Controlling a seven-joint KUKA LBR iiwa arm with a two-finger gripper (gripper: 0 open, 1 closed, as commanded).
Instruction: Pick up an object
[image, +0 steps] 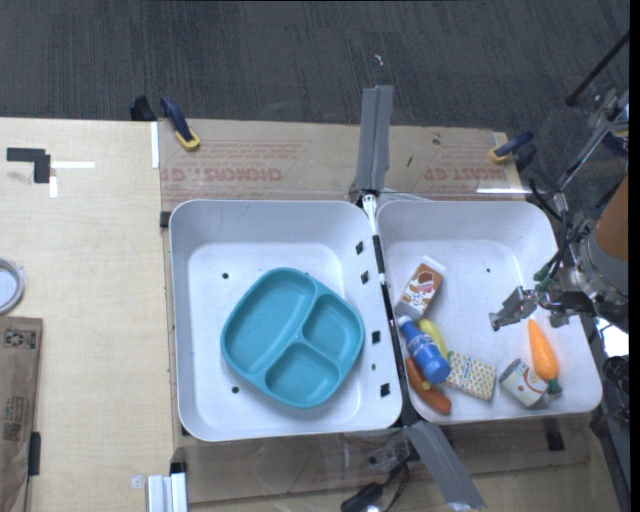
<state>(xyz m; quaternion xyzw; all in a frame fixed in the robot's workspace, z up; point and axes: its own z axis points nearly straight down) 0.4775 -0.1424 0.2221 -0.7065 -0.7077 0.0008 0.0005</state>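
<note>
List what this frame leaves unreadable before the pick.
- End effector, camera view: small and dark, finger state unreadable.
- Arm: cut off by the right edge.
- Hot dog: partly hidden under the blue bottle.
- Carton and cracker packet: print too small.
- Carrot: top meets gripper hardware; contact unclear.

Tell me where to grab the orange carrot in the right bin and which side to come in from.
Take the carrot across its thicker middle, coming from above. It lies flat, lengthwise roughly up and down in the camera view, so close the fingers across its narrow width. The gripper sits just to its upper left; a small cup crowds its lower end.
</note>
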